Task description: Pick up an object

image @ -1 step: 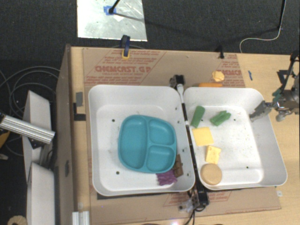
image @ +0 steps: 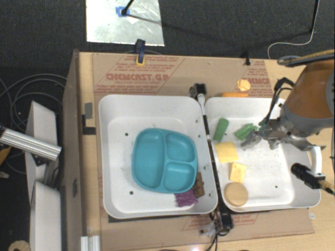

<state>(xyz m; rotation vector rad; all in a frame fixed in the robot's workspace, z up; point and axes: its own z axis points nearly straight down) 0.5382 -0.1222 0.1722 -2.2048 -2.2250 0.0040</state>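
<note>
Gripper (image: 253,138) is sitting low in the right bin (image: 272,195), fingertips right at a green block (image: 244,132). Can't tell from up here whether it's actually clamping the block or just touching it. Orange-banded arm (image: 309,95) is reaching in from the right.

Green block is looking like a small tilted wedge, matte, near the bin's back half. Using that block as the reference: a green cylinder (image: 221,129) is lying just left of it, a pale yellow square (image: 226,152) is sitting just in front and left, a smaller yellow cheese-like wedge (image: 237,172) further front, then a round tan bun shape (image: 236,194) at the front wall. An orange piece (image: 235,94) is resting on the back rim behind it.

Well left of the block, the left bin (image: 118,119) is holding a teal divided plate (image: 165,160), smooth plastic, with a purple lump (image: 185,198) and a brown bit (image: 199,187) at its front-right edge.

Both bins are sitting on a brown cardboard-covered bench (image: 136,72) with red lettering; dark carpet (image: 42,25) is surrounding it.
</note>
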